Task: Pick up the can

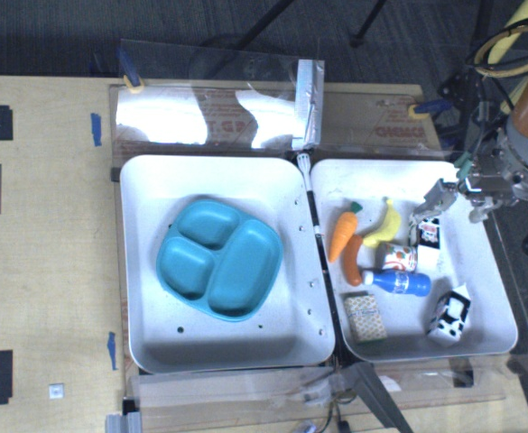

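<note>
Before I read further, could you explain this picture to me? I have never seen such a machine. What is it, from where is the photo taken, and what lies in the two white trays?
One camera, fixed above a bench, looks down at a slant. The machine is a grey robot arm reaching in from the picture's right; its gripper hangs over the right bin. I cannot tell how its jaws stand, and nothing shows between them. The left bin holds a blue divided plate. The right bin holds a toy carrot, a banana, a small can, a blue bottle, a sponge and a black-and-white cow toy. The can lies untouched.
</note>
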Tool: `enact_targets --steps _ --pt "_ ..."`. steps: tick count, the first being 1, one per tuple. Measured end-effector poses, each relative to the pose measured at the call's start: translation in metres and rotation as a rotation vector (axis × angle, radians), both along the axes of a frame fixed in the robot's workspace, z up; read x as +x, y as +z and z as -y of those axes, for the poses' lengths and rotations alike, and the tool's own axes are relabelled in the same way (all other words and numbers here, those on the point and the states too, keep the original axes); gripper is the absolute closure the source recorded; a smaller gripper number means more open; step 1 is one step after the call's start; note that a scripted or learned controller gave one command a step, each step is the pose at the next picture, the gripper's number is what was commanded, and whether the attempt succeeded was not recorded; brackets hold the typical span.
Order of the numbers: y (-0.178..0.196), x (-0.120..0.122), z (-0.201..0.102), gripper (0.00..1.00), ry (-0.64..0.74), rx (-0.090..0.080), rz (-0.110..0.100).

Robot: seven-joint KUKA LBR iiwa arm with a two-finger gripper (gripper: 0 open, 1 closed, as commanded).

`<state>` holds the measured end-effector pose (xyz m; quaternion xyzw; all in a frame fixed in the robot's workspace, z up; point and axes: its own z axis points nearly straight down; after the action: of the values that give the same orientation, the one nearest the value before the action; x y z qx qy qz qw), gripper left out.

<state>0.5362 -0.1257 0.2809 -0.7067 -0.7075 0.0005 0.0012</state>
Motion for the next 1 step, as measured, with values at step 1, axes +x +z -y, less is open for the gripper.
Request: enact_targets --steps 1 --pt "0.1476 0.0318 -0.074 0.0 0.077 -0.002 0.004"
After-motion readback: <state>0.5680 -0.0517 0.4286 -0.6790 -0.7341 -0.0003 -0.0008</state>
